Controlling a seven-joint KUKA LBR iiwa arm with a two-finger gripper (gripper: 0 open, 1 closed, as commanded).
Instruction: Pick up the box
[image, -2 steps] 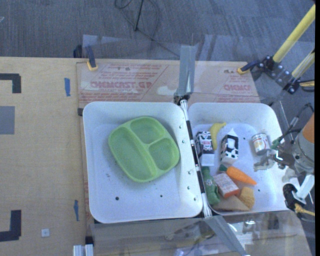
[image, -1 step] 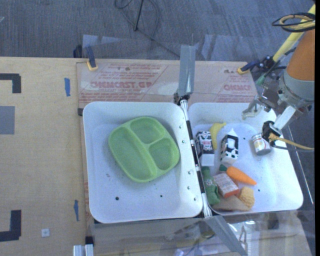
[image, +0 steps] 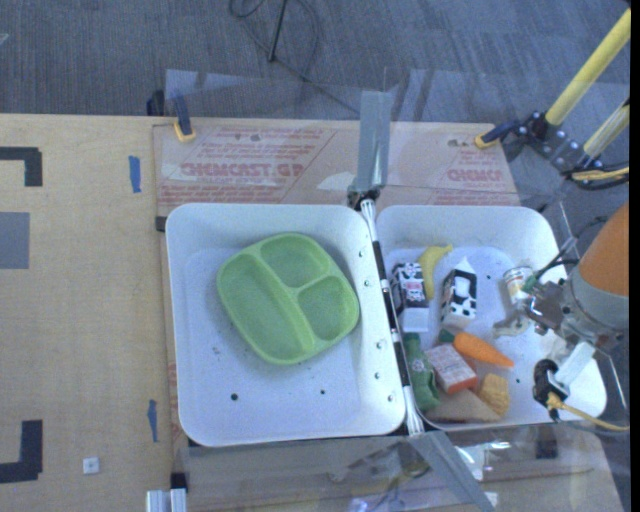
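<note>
Box of orange-and-white card (image: 455, 369) is lying amid crowded food at your gripper's (image: 527, 310) nine o'clock; its pinch state you cannot tell

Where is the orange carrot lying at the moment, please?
In the camera view the carrot lies in the right-hand bin, toward its near side, just above the small red-and-white box and below the black-and-white carton.

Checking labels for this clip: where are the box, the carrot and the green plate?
box (image: 454, 369), camera view, on its orange top face.
carrot (image: 482, 349), camera view, mid-length of its orange body.
green plate (image: 288, 297), camera view, on the divider between compartments.
</note>
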